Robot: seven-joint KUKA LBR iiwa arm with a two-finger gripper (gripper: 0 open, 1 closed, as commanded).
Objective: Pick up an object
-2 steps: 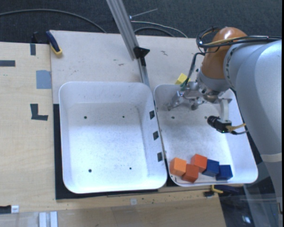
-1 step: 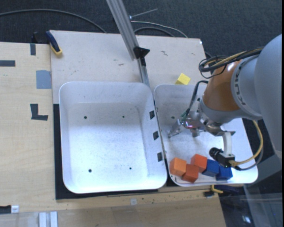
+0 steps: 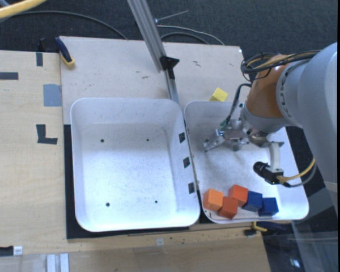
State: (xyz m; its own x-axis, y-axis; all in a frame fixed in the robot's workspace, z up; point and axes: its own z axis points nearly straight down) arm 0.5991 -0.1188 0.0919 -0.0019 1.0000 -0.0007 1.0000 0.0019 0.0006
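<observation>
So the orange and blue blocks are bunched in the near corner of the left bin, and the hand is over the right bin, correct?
Not quite. The camera view shows the orange blocks and blue blocks bunched in the near corner of the right bin, not the left bin. The hand is over the right bin, as you said.

My arm (image 3: 320, 89) is grey with an orange band (image 3: 263, 98). Both bins (image 3: 130, 109) are white, finely black-speckled. Orange blocks (image 3: 222, 201) and blue blocks (image 3: 260, 203) lie together. A yellow piece (image 3: 219, 94) rests on the tan bench (image 3: 22, 152).
</observation>
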